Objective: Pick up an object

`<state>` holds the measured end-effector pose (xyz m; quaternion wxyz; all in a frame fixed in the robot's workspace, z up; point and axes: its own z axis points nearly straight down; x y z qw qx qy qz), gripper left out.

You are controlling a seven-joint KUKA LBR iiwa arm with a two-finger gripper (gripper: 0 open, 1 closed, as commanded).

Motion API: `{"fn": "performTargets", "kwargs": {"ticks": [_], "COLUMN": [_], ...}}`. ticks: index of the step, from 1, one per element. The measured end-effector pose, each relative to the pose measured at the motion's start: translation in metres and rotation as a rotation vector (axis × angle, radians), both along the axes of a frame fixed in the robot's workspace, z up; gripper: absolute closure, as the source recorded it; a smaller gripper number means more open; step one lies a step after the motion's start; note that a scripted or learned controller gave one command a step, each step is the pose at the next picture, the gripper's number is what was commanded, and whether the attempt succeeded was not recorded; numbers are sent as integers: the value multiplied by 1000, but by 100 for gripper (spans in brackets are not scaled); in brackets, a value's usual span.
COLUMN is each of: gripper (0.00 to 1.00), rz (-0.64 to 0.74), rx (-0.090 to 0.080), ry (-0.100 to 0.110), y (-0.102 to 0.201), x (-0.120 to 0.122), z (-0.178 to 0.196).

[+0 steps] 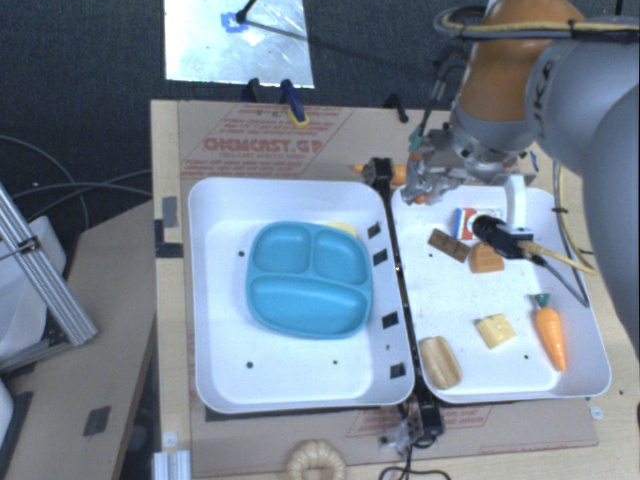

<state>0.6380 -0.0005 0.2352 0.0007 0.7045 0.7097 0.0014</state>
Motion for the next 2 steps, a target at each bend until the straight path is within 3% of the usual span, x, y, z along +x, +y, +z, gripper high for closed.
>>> {"fn": "performTargets", "kwargs": {"ticks": [1, 2], "gripper": [100, 100], "rz": [-7, -3], "rx": [-1, -2], "ry": [1, 1], "y": [-13, -1], "x": [-3, -3], "z": [-15, -19]}}
